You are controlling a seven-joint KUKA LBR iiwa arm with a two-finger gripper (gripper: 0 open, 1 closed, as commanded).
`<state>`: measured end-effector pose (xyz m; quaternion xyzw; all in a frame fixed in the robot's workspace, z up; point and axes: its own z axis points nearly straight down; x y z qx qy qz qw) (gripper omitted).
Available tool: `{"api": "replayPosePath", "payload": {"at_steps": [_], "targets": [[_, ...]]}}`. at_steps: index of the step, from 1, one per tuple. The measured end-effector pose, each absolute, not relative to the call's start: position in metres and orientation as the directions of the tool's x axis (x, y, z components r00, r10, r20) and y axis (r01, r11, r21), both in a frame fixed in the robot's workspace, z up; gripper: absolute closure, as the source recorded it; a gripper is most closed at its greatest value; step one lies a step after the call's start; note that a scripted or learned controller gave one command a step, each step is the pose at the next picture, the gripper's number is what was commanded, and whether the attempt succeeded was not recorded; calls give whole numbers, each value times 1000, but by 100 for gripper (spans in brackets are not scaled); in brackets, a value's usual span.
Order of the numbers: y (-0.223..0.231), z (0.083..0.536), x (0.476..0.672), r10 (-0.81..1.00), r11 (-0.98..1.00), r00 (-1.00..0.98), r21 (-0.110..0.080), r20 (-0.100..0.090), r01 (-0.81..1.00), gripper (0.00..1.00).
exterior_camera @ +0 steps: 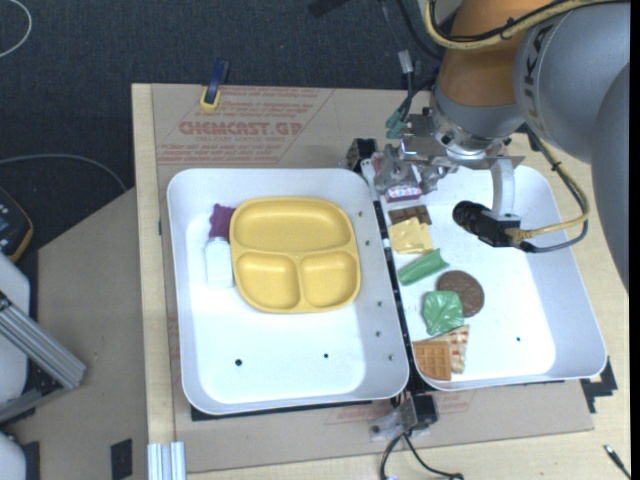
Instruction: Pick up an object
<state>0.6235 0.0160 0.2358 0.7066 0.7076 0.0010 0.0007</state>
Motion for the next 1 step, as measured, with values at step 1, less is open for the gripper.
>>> {"api": "replayPosePath", "payload": {"at_steps": [1], "targets": [[8, 217, 624, 1000, -1, 1, -4, 0, 1000, 100]]}}
